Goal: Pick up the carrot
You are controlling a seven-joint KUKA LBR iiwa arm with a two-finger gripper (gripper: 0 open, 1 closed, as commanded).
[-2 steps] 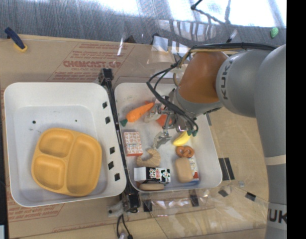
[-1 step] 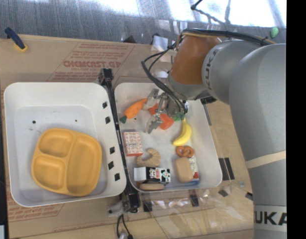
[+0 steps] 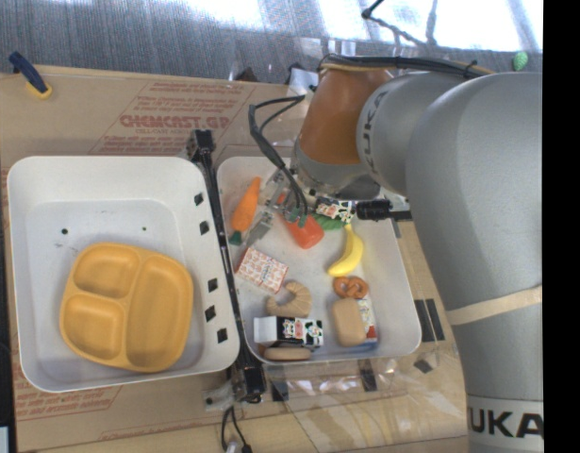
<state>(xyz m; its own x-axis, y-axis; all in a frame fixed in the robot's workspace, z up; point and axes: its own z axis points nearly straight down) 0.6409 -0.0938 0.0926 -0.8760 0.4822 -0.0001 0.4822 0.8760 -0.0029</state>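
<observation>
The carrot (image 3: 245, 206) is a short orange piece lying at a slant in the far left corner of the right bin (image 3: 403, 295), close to its left wall. My gripper (image 3: 278, 217) hangs low over the bin just to the right of the carrot. It is open, with one grey finger (image 3: 263, 222) right beside the carrot and the other near a red vegetable (image 3: 306, 233). Nothing sits between the fingers. The arm's orange band and grey wrist hide the bin's far right corner.
The right bin also holds a banana (image 3: 347, 253), a pretzel (image 3: 351, 287), a pink patterned box (image 3: 261, 270), a croissant (image 3: 290, 298), a milk carton (image 3: 290, 330) and a bread loaf (image 3: 347, 323). The left bin (image 3: 30, 192) holds a yellow divided plate (image 3: 127, 306).
</observation>
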